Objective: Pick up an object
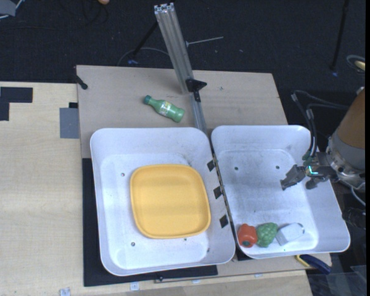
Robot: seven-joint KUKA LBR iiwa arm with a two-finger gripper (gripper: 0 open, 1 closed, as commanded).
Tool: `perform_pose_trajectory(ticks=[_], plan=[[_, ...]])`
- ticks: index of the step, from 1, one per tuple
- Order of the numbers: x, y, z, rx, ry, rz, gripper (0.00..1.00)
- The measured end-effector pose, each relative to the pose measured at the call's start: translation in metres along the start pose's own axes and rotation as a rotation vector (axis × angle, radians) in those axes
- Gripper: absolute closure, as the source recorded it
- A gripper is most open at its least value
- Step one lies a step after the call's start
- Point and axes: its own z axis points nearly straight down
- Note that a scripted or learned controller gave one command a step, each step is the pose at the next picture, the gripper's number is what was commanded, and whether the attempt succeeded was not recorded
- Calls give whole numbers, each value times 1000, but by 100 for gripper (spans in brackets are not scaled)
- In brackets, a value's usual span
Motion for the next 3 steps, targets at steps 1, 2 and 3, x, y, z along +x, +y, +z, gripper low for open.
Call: perform_pose_trajectory(ticks=[1, 2, 3], plan=[[0, 0, 0, 0, 0, 0, 0], [-1, -5, 62, 5, 1, 0, 0], [-1, -5, 111, -1, 0, -1, 0]])
